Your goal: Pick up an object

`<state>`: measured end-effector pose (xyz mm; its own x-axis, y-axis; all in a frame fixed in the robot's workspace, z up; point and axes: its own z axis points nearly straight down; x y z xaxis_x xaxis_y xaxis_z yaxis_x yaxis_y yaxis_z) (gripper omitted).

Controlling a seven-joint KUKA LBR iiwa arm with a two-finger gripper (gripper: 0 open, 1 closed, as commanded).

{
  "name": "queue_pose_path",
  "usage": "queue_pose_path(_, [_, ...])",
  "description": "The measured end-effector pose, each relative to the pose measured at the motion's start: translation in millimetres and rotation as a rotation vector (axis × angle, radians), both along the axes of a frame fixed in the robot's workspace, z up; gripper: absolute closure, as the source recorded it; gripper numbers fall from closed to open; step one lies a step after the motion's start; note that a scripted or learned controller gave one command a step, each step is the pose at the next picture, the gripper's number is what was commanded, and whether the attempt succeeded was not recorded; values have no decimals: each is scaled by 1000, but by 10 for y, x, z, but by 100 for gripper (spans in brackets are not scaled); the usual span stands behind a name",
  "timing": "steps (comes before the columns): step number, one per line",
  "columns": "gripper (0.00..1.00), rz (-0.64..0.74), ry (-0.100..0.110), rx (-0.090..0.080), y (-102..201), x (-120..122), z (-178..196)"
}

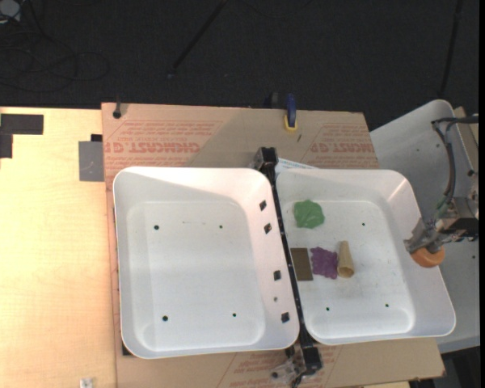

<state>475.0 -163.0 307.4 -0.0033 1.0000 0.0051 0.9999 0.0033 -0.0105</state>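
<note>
Sitting at the right edge of the frame, just past the right rim of the right bin [420,314], the claw [428,245] hangs beside an orange part of the arm [427,257]; it is too small and dark here to tell whether it is spread or pressed together, and nothing can be seen between its tips; grey cabling curves up from it toward the upper right of the frame.

The objects lie in the left half of the right bin, well apart from the claw; a green lump [309,213] sits uppermost, near the divide between the bins; below it a purple crumpled piece [324,262] lies in the middle of a small cluster; a brown flat block [301,264] touches its left side, close against the bin's left wall; a tan cylinder [344,259] lies just against its right side, tilted slightly from upright in the frame.

The left bin [137,217] fills the centre left of the frame, its floor marked by a few small dark dots; both bins rest on a cardboard sheet [226,140] printed with red lettering; the pale wooden table [40,257] spreads across the left side; a blue and yellow clamp [290,111] stands at the cardboard's top edge, upper centre.
</note>
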Motion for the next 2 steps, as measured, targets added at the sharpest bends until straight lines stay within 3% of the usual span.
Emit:
queue_pose_path(1, [100,3,0,0,531,625,-916])
queue_pose_path(2, [100,3,-3,-1,1205,877,-1225])
